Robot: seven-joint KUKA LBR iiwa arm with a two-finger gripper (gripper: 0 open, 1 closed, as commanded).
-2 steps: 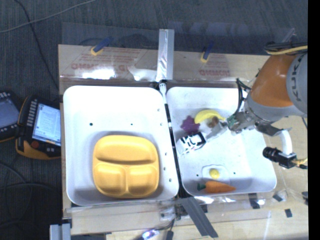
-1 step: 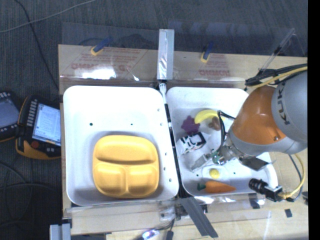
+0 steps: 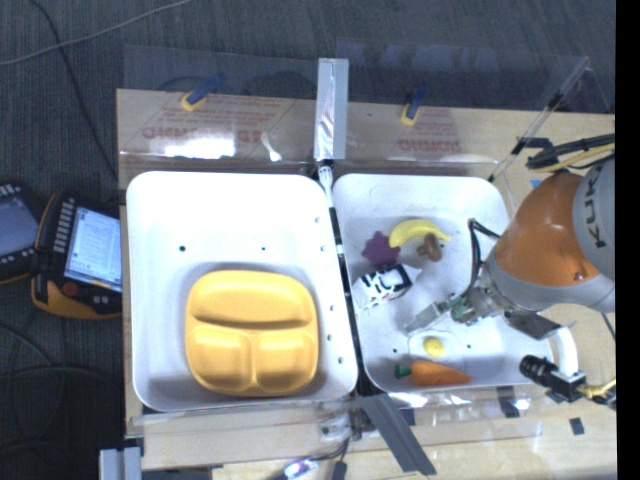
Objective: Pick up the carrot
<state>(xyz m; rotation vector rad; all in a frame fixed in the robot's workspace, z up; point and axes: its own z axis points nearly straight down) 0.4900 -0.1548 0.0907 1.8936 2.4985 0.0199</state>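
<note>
The carrot (image 3: 437, 373), orange with a green top at its left end, lies along the front wall of the right bin (image 3: 490, 196). My gripper (image 3: 424, 317) hangs low over the middle of that bin, reaching in from the right, a short way behind the carrot and apart from it. Nothing shows in its grasp.
A yellow sectioned tray (image 3: 253, 331) fills the front of the left bin (image 3: 160, 208). The right bin also has a banana (image 3: 414, 232), a purple piece (image 3: 379, 247), a brown bit (image 3: 431, 250), a black-and-white item (image 3: 382, 283) and a small yellow piece (image 3: 433, 346) just behind the carrot.
</note>
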